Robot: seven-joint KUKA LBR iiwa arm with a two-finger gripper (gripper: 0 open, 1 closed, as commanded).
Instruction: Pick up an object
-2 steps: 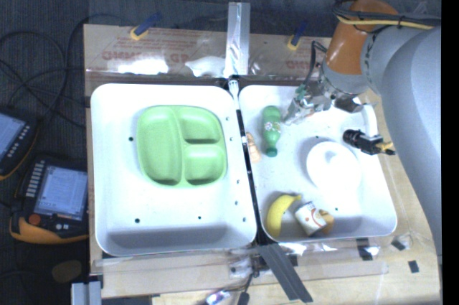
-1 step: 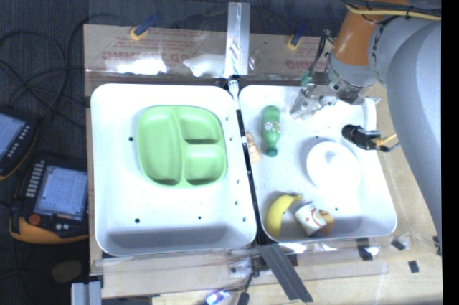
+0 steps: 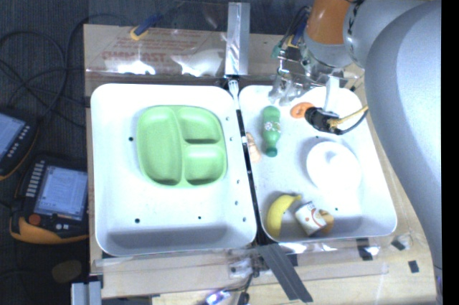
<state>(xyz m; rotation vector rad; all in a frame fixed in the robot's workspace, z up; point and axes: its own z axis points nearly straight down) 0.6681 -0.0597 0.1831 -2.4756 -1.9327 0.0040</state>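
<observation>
My end effector [image 3: 287,92] hangs at the far edge of the right bin [image 3: 373,174]; I cannot tell its state. Just near of it lies a green bottle [image 3: 270,129]. A green divided tray [image 3: 181,144] sits in the left bin [image 3: 115,210].

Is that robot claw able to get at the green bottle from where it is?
Probably yes. The gripper hangs just above the green bottle, which lies in the right bin with nothing over it.

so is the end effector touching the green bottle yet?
Apart. The camera view shows white bin floor between the end effector and the top of the green bottle, which lies below it in the right bin.
</observation>
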